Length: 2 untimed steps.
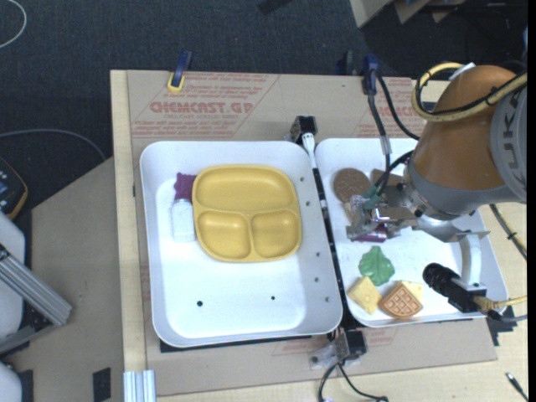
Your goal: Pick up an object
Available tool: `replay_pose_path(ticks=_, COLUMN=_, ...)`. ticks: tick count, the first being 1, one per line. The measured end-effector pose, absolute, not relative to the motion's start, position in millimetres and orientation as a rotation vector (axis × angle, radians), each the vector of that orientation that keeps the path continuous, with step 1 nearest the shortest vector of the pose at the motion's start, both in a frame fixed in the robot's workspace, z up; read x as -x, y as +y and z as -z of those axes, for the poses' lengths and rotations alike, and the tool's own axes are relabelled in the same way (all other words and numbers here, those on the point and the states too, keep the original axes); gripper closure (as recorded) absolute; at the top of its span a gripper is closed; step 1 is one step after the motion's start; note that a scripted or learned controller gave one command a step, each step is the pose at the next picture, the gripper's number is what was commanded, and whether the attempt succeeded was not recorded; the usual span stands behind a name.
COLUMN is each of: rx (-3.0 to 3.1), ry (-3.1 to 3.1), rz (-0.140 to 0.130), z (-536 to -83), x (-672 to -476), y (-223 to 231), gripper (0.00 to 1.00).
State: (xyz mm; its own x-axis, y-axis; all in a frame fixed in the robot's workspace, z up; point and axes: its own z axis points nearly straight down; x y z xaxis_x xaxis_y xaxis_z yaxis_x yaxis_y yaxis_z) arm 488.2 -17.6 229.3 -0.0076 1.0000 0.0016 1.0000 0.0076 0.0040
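Note:
My gripper (368, 218) is low in the right bin (486, 262), near its left side, pointing toward the divider. Right beneath it lies a purple object (367, 236), partly covered by the gripper. A brown round piece (349, 182) lies just behind the gripper. In front of it sit a green leafy toy (376, 265), a yellow cheese wedge (364, 295) and a waffle (402, 301). Nothing visibly hangs from the gripper.
In the left bin (243, 300), a yellow divided plate (246, 211) has a white bottle with a purple cap (182, 208) beside its left edge. The arm's grey and orange body (465, 141) covers the right bin's back right part.

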Motion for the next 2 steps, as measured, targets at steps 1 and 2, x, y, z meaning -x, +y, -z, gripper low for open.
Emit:
replay_pose_path(ticks=1, rx=-2.214, ry=2.227, rz=-0.004, z=-232.0, x=-493.7, y=25.5, gripper=1.0)
replay_pose_path(ticks=2, rx=-2.22, ry=2.221, rz=-0.002, z=-234.0, x=-491.3, y=19.1, gripper=1.0)
